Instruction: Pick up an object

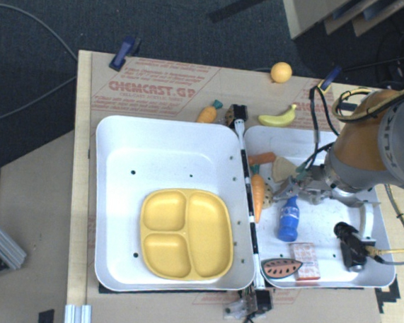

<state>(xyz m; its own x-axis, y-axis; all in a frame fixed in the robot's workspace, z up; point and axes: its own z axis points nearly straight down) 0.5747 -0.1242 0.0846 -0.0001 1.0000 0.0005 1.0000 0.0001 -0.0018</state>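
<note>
My gripper [296, 187] hangs low over the right bin [372, 276], just above the cap end of a blue bottle [289, 220] that lies in the bin's middle. An orange carrot [256, 196] lies along the bin's left wall, beside the gripper. Behind the gripper sit a red-orange piece [263, 157] and a beige piece [282, 168]. Near the front wall lie a watermelon slice [281, 268] and a pink box [305, 259]. I see nothing held between the gripper's tips.
The left bin [117, 156] holds a yellow divided plate [185, 232]. Behind the bins on the bench lie a banana [277, 117], an orange ball [281, 72], a small orange toy [208, 114] and a black item [238, 113].
</note>
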